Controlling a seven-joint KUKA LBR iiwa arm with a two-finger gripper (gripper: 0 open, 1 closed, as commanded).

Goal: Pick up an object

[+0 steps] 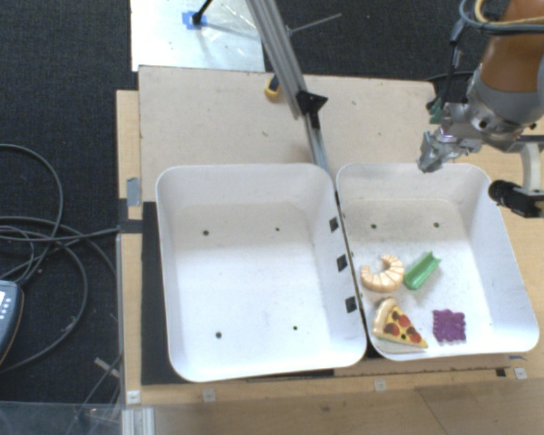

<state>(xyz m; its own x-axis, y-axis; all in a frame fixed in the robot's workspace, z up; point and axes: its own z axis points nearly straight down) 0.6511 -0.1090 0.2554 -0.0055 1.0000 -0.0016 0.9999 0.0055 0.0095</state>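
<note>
From the camera above the table, here's my tool (432, 159), up at the far rim of the right bin (503, 243), hanging off my grey arm (517, 80) with its orange band. It sits over that far edge, tips pointing down toward the bin's back left corner. From this angle I cannot tell how the tool is set, wide or narrow; nothing shows between its tips.

Now the things to pick. All four lie in the right bin, well below my tool in the picture, toward the near side. Closest to the tool is the green piece (422, 270), tilted, lying just beside the croissant (383, 274), which sits to its left. Further on from the tool, at the near wall, the pizza slice (399, 324) lies by the divider between the bins, its point reaching toward the near right. To the right of the slice, a little apart from it, is the purple piece (449, 325). None of them touches my tool; they are well apart from it.

To the left of my tool and nearer the camera sits the left bin (177, 243), side by side with the right one, their rims meeting. A grey pole (281, 43) slants down from the top and ends at the place where the two bins meet, left of my tool. Cables (36, 234) trail on the dark floor far left.
</note>
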